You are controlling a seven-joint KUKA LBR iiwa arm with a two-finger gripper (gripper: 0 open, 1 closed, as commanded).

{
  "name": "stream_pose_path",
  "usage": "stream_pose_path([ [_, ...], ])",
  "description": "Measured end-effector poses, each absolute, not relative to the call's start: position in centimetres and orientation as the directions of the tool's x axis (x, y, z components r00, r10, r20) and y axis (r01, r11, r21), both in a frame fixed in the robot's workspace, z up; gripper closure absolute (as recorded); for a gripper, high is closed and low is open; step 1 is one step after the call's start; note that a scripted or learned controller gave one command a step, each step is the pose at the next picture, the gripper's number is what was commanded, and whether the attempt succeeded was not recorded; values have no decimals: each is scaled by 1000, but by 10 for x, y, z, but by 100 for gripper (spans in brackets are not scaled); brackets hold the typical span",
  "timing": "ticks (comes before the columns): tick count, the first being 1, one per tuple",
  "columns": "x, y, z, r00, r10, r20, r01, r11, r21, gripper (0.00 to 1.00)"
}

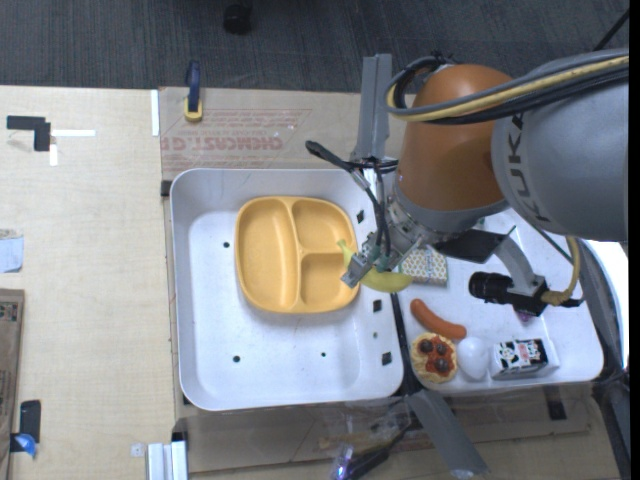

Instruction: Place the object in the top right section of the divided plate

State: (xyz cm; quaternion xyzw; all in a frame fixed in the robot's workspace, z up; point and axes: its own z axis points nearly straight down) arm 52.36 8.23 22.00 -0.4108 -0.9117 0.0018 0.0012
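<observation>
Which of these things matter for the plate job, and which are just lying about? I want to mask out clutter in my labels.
Belongs to the job:
divided plate
banana, at the plate's right rim
gripper, by the banana

Just lying about:
sausage
small pizza
milk carton
white egg
patterned sponge

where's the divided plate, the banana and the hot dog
divided plate point(268, 258), camera view, floor of its large section
banana point(388, 281), camera view, middle of the yellow peel
hot dog point(438, 318), camera view, middle of the sausage
</observation>
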Motion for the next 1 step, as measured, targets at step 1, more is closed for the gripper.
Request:
stream_pose_path([
  [1,557,48,195,-740,673,1,673,740,-3,100],
])
